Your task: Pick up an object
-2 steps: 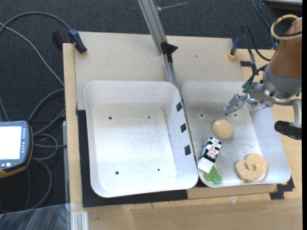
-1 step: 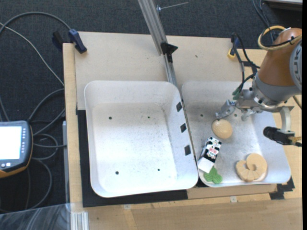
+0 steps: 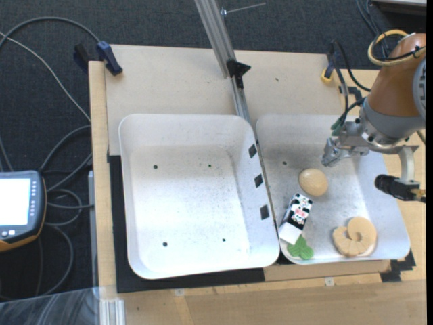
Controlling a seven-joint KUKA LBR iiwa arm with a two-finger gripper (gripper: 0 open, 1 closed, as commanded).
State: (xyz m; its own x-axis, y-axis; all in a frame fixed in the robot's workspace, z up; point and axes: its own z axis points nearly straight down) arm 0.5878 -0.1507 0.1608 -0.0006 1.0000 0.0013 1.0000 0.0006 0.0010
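Pick not yet accomplished, by my reading: every candidate object lay loose on the floor of the right bin, and nothing sat between the jaws. The gripper hung over the bin's upper middle, at about eleven o'clock from the bin's centre, carried on the grey arm with its orange band, which entered from three o'clock. Whether the jaws were spread or closed I could not tell; the tips read as a small metallic cluster at this angle. Nearest target was the tan ball, just below the gripper at roughly seven o'clock from it, apart from it, smooth, matte, rounded like an egg or a bun. At six o'clock from the ball lay a small carton, boxy, printed in black and white with a spot of red, its lower end white. Touching that end, at the bin's bottom edge, was a green piece, lobed, probably soft plastic or rubber. At four o'clock from the ball sat a tan ring-shaped toy, knobbly, open on one side like a curled pastry. Both bins were shallow white plastic with rounded corners and dark speckling; the left bin showed a few dark dots on its floor. Beneath them the tabletop was pale wood-coloured board. Remaining, I judged: descend, close on one object, lift it.
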